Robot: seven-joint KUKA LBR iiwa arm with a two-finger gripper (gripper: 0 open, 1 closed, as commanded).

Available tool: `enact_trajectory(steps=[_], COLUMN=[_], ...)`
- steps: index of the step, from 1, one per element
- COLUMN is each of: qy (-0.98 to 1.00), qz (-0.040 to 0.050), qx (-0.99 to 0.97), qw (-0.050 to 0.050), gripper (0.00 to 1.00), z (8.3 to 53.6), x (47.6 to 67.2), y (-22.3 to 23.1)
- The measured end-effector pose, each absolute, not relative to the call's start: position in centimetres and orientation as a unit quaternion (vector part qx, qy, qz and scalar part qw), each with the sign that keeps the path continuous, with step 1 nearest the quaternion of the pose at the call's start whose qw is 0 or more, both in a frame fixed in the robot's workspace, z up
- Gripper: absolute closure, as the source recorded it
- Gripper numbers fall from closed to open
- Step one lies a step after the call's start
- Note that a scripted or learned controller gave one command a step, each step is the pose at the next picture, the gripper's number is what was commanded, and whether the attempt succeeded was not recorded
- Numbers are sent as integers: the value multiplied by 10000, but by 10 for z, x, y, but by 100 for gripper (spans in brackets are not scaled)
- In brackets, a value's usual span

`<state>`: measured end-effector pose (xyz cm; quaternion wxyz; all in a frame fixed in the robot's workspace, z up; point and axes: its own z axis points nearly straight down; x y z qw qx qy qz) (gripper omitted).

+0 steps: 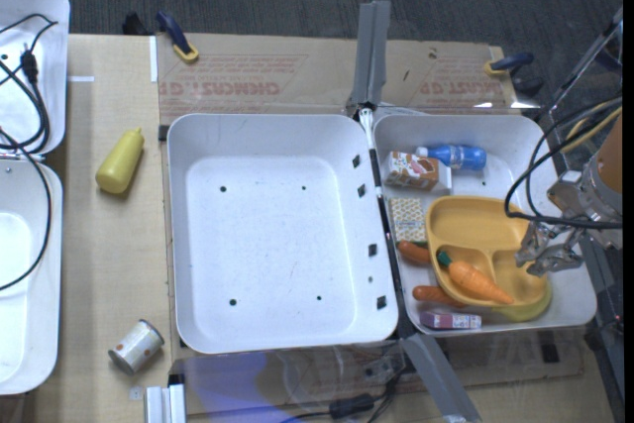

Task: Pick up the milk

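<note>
Camera view: fixed overhead, slanted; arm enters from right.
Gripper: metal two-finger gripper hovers over right edge of the yellow divided plastic dish; whether clenched or released, cannot tell.
Milk: small brown-and-white milk carton, lying in far-left part of the right white bin, just beside a blue-capped clear bottle; well apart from gripper.
Risk 1: gripper sits over the dish, not the carton; a descent here would likely catch the dish rim or the orange toy carrot inside it.
Risk 2: carton is close to bottle and bin wall; fingers may clip either and push the carton aside.
Risk 3: a patterned flat packet lies just near of carton; wrong-item grasp possible.
Count, bins: two; left white bin.
Count, carrots: one in dish; further orange pieces at the dish's left, hard to tell.
Count, off-bin: one yellow squeeze bottle, one small tin can.
</note>
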<state>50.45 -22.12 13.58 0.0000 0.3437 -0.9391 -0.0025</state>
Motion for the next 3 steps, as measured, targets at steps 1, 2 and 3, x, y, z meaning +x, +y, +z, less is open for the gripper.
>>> enact_trajectory(steps=[1,2,3], qy=[-9124,-8714,-7857], qz=[-21,-27,-32], qx=[4093,4906,6186], qw=[-10,-11,-14], gripper=[100,100,100], z=[175,170,172], x=[487,491,479], y=[-221,-221,-221])
